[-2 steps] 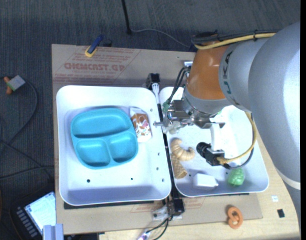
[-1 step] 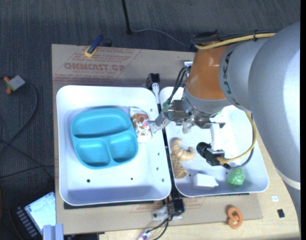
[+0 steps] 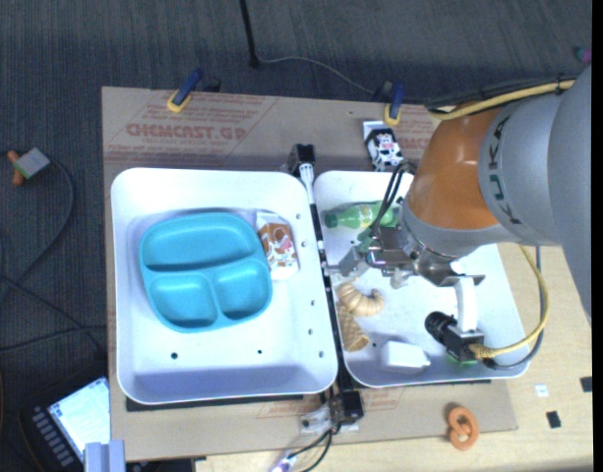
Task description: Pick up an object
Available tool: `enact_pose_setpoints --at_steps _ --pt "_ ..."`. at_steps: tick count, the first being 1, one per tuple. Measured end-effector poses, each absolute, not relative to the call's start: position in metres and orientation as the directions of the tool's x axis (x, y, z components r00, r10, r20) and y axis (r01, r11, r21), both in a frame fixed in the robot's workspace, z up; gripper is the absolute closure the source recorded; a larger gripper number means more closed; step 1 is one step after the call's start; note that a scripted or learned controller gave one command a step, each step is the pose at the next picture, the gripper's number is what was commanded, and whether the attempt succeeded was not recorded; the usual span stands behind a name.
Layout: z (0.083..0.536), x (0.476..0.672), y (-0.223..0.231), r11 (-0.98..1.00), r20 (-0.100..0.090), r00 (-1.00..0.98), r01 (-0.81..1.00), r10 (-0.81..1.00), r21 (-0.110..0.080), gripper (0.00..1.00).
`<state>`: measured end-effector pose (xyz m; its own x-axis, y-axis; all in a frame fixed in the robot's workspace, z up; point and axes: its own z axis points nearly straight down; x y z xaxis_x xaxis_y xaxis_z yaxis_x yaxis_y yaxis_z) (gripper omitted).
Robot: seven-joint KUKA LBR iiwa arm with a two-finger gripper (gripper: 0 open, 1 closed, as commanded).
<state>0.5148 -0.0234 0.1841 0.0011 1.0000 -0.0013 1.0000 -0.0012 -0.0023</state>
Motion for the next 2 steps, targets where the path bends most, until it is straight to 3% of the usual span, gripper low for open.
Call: enact_pose_setpoints --at_steps 1,2 --pt "0.113 0.55 -0.106 -0.002 -0.002 0.002 1.0 1.0 -0.003 0.0" --pt "0.088 0.638 -0.103 0.002 -0.002 -0.002 1.0 1.0 0.006 0.0"
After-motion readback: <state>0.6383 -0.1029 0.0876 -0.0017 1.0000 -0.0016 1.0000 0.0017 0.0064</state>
